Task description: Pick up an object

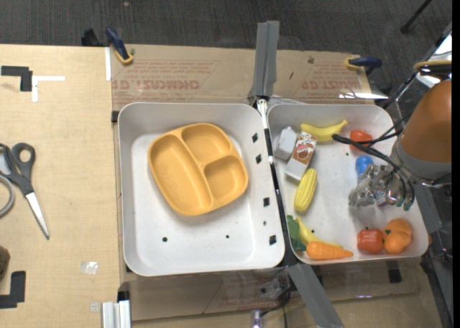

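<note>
Hovering low in the right bin [334, 112], my fingers [375, 191] hang over bare white floor; whether they are apart or together I cannot tell, the metalwork blurs into one cluster, and I see nothing between them.

Right bin, contents, placed from my fingers:
- blue item [363, 165], just above and touching the cluster's edge as seen; shape unclear.
- red item [361, 136], further up, near the bin's far wall.
- banana [323, 131], up and to the left.
- carton [304, 149] with a white box [286, 144] beside it, left and slightly up.
- corn cob [306, 190], level with my fingers, well to the left.
- carrot [328, 250], below left, lying along the near wall, with a green and yellow piece [297, 231] at its left end.
- tomato [370, 241] and orange fruit [397, 236], just below, touching each other in the near right corner.

Left bin [129, 190], across the divider: one yellow divided plate [198, 168], three compartments, nothing in them.

Judgement: goods lie scattered loose, probably so any one may be taken. Nearest candidates are the blue item and the tomato. Nothing is picked yet.

Worktop [57, 175], far left: scissors [27, 183].
</note>
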`<state>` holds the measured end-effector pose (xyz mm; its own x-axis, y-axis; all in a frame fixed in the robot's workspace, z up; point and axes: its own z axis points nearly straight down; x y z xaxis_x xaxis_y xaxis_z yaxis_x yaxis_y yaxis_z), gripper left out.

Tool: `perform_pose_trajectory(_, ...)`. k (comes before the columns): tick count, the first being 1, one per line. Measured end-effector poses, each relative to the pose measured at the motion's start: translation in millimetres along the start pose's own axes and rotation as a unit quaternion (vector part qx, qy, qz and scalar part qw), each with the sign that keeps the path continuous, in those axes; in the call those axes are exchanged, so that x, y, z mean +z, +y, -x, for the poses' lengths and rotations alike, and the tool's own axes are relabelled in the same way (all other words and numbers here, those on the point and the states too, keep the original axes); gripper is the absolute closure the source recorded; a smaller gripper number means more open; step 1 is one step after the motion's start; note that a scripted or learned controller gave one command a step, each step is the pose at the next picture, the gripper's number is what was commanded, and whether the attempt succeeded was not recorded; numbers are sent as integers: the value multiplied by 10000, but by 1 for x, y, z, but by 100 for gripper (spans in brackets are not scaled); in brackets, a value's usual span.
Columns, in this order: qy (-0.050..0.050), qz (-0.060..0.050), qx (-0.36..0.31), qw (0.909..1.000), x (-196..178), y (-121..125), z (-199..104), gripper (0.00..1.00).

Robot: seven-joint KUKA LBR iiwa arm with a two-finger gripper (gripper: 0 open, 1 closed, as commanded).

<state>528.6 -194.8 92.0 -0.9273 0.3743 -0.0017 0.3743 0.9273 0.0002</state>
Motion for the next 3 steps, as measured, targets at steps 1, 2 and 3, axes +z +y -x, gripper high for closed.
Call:
perform_pose_trajectory(1, -1, 2, -6, 10000, 0, 1, 0, 0)
perform_pose_trajectory(2, -18, 4, 600, 9982, -3, 62, 67, 0)
perform_pose_trajectory(3, -5, 0, 497, 9988, 0, 17, 22, 0)
